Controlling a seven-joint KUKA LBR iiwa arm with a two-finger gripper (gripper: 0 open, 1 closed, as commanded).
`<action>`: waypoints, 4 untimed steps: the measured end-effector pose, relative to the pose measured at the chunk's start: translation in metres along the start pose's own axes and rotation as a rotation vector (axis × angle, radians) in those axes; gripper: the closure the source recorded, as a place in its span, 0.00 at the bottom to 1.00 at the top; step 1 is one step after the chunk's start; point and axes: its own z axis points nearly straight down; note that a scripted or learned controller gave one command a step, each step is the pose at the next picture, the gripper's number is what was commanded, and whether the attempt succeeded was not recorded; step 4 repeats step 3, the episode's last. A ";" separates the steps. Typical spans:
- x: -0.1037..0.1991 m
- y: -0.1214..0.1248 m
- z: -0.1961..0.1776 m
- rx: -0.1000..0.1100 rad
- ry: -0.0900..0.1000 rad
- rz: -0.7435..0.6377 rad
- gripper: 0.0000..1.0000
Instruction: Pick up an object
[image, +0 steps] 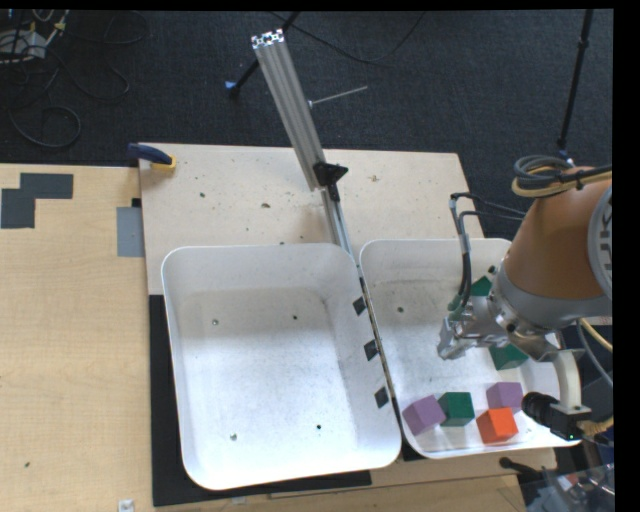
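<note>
Arm (560, 255) bent low over right bin (420, 270), end effector (455, 345) near blocks (458, 408).

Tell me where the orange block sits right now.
The orange block lies in the right-hand bin, near its front edge, with the dark green block to its left and a purple block just behind it.

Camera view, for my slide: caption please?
Arm's hand low in the right bin, above purple, green and orange blocks.

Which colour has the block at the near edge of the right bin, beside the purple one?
Dark green block, seen in the camera view.
</note>
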 end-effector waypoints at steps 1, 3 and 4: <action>0.055 0.007 -0.011 -0.001 0.000 -0.001 1.00; 0.156 0.003 0.000 0.000 -0.002 0.000 1.00; 0.156 0.003 0.000 0.000 -0.002 0.000 1.00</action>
